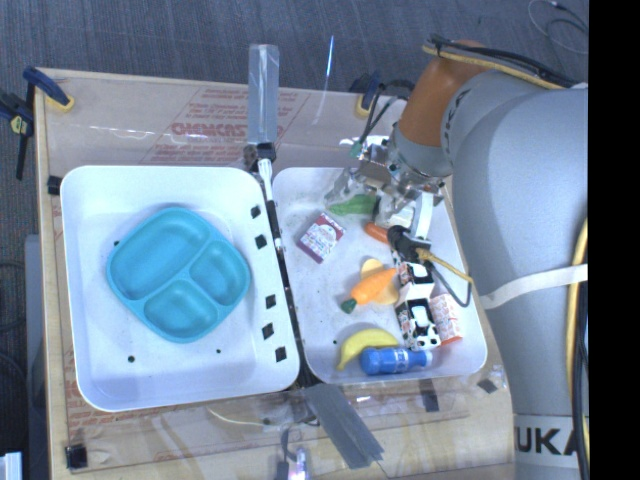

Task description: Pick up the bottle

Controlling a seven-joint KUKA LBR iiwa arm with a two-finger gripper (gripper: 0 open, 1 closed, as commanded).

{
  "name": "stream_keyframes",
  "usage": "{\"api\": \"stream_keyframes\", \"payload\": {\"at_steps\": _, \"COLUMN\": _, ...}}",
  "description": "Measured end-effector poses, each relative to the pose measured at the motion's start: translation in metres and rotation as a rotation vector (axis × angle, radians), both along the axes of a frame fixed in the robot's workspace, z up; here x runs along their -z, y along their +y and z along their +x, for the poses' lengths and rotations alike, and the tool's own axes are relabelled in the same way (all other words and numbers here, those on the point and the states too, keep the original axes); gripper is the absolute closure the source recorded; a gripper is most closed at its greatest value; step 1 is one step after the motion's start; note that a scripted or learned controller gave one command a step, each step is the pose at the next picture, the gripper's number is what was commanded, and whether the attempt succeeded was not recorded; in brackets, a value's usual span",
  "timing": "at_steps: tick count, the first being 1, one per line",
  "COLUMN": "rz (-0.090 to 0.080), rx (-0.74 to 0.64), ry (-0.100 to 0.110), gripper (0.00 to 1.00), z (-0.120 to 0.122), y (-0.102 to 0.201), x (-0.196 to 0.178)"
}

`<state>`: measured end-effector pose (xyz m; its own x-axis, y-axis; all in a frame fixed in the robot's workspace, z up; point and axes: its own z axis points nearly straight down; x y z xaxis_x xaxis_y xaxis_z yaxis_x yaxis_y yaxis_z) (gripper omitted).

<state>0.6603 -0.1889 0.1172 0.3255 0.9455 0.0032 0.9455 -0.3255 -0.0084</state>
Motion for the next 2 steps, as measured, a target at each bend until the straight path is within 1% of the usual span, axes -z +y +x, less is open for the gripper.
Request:
{"api": "stream_keyframes", "payload": {"at_steps": 1, "rz": -0.004, "rx": -0.386, "ry": -0.014, "gripper": 0.0, "z": 0.0, "y": -0.004, "x": 0.02}}
{"api": "stream_keyframes", "payload": {"at_steps": 2, "rz": -0.003, "rx": -0.391, "ry": -0.016, "gripper": 1.0, "z": 0.002, "y": -0.002, "x": 0.008}}
